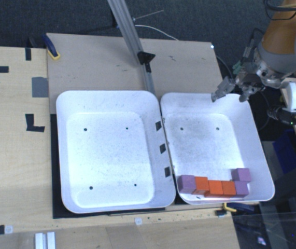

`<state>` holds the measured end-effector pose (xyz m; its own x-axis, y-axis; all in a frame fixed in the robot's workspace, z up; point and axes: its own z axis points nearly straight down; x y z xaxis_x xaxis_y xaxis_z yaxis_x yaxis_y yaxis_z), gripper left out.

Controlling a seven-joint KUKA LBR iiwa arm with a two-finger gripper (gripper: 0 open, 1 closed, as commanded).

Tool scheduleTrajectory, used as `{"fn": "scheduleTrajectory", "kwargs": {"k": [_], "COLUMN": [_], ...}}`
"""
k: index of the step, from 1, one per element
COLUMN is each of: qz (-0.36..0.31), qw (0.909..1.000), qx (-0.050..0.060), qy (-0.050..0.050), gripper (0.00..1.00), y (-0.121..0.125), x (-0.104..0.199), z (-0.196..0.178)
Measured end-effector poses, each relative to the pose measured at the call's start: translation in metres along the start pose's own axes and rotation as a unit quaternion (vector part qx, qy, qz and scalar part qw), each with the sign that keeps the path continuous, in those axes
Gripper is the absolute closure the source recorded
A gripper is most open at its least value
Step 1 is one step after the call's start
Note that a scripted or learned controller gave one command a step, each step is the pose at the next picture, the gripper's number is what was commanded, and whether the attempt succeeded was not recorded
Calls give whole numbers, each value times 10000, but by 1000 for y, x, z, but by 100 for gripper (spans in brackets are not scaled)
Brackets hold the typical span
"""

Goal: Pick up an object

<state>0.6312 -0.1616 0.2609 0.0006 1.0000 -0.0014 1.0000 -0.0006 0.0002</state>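
Looking down at the table [13,154], you are seeing two shallow white bins sitting side by side, the left bin [65,139] and the right bin [256,144], their inner rims touching along the middle. The blocks are all lying in the right bin, pressed against its near wall: a purple block [187,183] at the left end of the row, an orange block [201,184] just beside it, more orange blocks [224,188] continuing to the right, and two purple blocks [241,180] stacked or overlapping at the right end near the bin's corner. Your arm [281,35], grey with its orange band, is reaching in from the right, and the pincer [231,92] is hanging over the far right corner of the right bin, well apart from the row of blocks. Its two fingers [219,94] are pointing down and toward the bin, spread apart with a clear gap between them and nothing sitting in that gap. A slanted metal rail [129,32] is crossing the far side of the table above the bins, and a blue and yellow clamp [51,46] is gripping the board's far left corner.
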Motion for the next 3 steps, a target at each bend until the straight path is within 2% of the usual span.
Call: {"fn": "scheduleTrajectory", "kwargs": {"k": [1, 2, 3], "qz": [4, -4, -12], "qw": [10000, 10000, 10000], "qx": [3, -1, -1], "qy": [-7, -2, -7], "gripper": [0, 0, 0], "y": [15, 26, 49], "x": [-29, -42, -48], "z": [7, 0, 2]}}
